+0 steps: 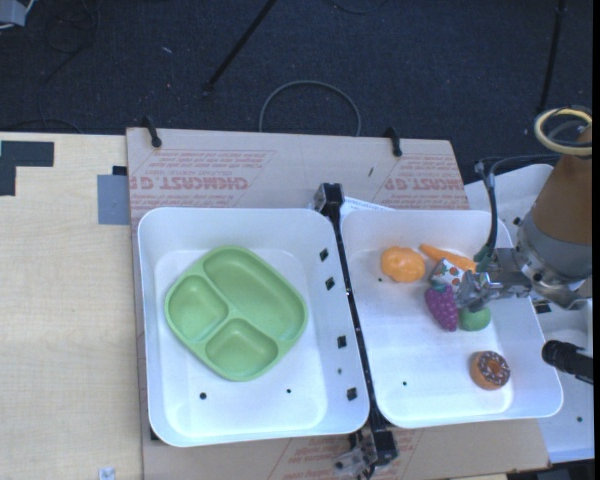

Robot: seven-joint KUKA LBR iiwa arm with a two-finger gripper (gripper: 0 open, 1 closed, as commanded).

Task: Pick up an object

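The right bin [410, 388] holds an orange fruit [403, 264], a carrot [446, 255], a purple grape bunch [441, 306], a green piece [474, 319] and a sprinkled donut [490, 370]. My gripper [470, 286] reaches in from the right and sits low over the cluster of grapes, carrot and green piece, its tips right beside the grapes. The toys crowd around the gripper's tip.
The left bin [170, 238] carries a green divided plate [236, 312]. A black divider [346, 318] runs between the bins. The arm's body [565, 218] stands over the right bin's far right edge. Cardboard lies under both bins.
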